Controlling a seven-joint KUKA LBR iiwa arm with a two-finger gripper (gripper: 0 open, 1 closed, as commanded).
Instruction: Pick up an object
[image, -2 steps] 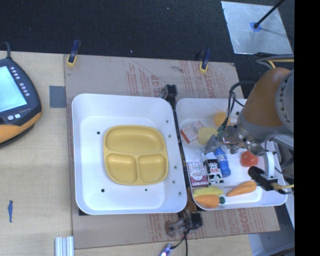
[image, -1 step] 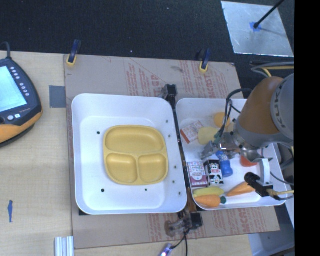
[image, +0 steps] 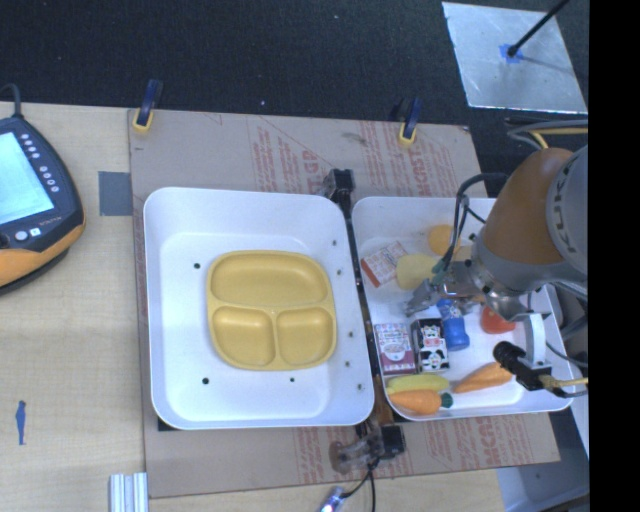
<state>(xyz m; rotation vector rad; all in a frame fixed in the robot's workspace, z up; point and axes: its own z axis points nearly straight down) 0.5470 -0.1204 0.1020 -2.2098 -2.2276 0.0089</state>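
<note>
White plastic makes up both shallow bins on the bench; the left white bin (image: 165, 300) carries a yellow three-compartment plastic tray (image: 271, 307), and the right white bin (image: 385, 215) holds all the small things, so nothing looks lifted yet and the picking seems to me at its start or middle, with the grasp itself still to be proved.

Among the candidates: a pale yellow rounded piece (image: 415, 269) toward the far side; a small red-and-white carton (image: 380, 265) left of it; a pink printed packet (image: 394, 345) and a black-and-white cow-patterned box (image: 432, 345) side by side; a small blue bottle (image: 453, 329) just right of them; two orange toy carrots, one (image: 417, 401) at the near edge and one (image: 482, 378) to its right.

Reaching in from the right, the grey arm with its orange band (image: 525, 205) bends down over the right bin; the metal gripper (image: 437, 291) sits low among the objects, just above the blue bottle and beside the pale yellow piece; whether its pincer is spread or pressed together I cannot tell, nor whether it pinches anything.
</note>
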